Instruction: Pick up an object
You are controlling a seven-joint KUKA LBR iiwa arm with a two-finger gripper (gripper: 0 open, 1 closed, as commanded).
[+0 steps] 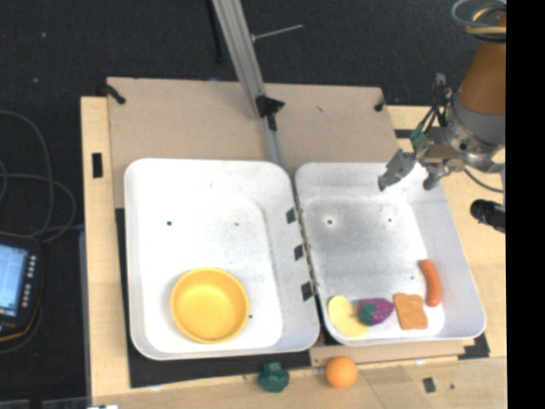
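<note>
My gripper [415, 175] hangs over the far right corner of the right bin [358, 228], its two fingers spread open with nothing between them. Along the near edge of that bin lie a pale yellow piece [341, 313], a purple and green toy [373, 311], an orange block [410, 311] and an orange-red sausage [431, 281]. All of them sit well below the gripper in the view. A yellow bowl [209, 304] rests in the near part of the left bin [204, 203].
An orange ball [341, 371] and a small green object [273, 377] lie on the bench in front of the bins. A slanted metal pole [243, 49] rises behind the bins. A tablet device [13, 288] sits at the left edge.
</note>
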